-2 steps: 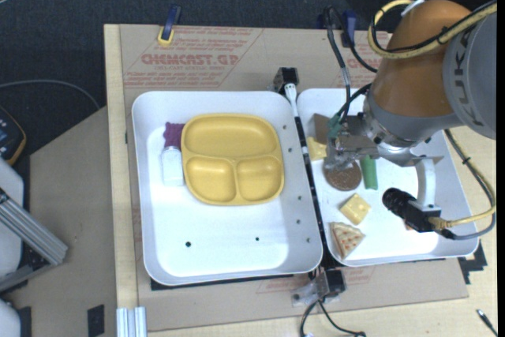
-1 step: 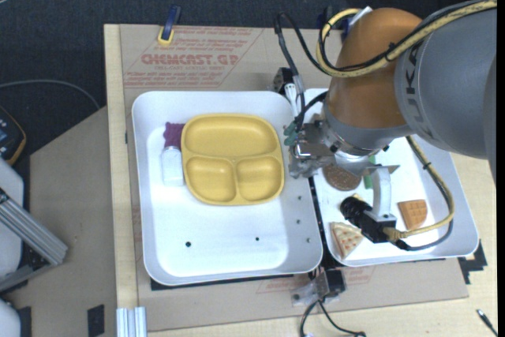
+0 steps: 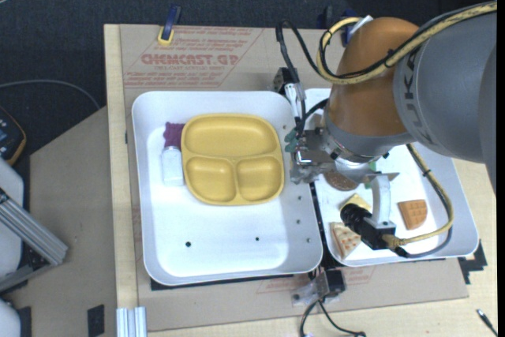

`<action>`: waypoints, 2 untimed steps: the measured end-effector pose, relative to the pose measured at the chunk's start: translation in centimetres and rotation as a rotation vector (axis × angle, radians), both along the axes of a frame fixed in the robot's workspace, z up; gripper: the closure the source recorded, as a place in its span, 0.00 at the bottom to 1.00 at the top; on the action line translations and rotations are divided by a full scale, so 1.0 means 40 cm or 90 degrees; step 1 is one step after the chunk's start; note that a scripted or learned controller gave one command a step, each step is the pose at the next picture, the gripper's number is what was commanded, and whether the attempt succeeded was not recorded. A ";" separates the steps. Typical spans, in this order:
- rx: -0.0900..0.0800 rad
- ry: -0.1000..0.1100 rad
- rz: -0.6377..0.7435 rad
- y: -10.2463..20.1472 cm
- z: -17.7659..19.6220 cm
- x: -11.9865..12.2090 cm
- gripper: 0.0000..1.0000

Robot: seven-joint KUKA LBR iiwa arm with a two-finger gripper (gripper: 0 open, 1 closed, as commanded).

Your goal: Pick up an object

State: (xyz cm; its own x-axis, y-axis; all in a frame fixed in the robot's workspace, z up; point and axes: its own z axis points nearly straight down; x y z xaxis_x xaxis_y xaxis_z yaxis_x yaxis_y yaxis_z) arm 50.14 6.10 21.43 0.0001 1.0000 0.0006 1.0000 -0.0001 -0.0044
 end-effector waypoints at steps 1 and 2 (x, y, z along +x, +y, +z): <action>0.000 -0.005 0.000 -0.010 0.048 -0.006 1.00; 0.000 0.000 0.000 -0.001 0.001 0.014 1.00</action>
